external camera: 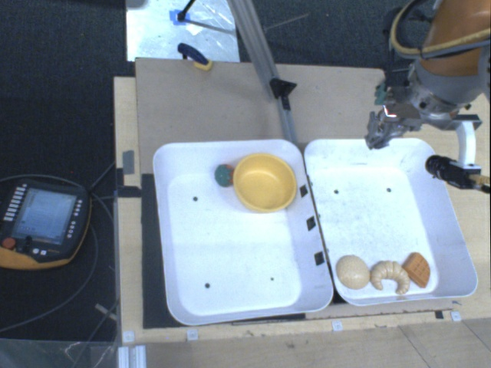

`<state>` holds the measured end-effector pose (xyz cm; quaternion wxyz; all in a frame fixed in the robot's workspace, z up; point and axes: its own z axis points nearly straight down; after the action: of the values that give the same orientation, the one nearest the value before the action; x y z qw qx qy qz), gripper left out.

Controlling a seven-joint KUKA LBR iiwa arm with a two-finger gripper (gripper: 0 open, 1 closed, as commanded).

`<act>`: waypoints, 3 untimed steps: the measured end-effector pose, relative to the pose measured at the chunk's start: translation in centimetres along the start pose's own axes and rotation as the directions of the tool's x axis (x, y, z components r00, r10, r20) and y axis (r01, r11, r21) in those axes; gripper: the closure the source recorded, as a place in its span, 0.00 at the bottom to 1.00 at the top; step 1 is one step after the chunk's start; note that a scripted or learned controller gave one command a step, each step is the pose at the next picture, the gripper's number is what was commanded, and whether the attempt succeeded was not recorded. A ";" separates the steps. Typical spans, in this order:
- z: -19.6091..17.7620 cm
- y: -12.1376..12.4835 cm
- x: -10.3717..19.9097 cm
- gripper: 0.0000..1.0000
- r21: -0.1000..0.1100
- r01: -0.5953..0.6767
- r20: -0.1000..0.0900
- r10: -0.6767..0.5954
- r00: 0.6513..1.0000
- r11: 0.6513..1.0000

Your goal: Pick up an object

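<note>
Claw (377, 138): above right bin (383, 205) far edge; grip state cannot be told. Step: approach. Next: descend onto croissant (391, 274), near edge.

A bowl (265, 182) sits at the left bin's (230, 282) far edge; three pastries (383, 272) line the right bin's (376, 205) near edge.

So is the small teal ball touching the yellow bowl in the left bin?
Touching, as far as the camera view shows: the teal ball sits right against the yellow bowl's left rim, with no white bin floor visible between them.
</note>
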<state>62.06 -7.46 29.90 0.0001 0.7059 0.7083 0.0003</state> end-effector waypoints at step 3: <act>4.1 -8.0 12.1 1.00 0.000 0.001 -0.001 -0.001 1.000 1.000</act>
<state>54.00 4.57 25.79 -0.0003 0.7057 0.7085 0.0004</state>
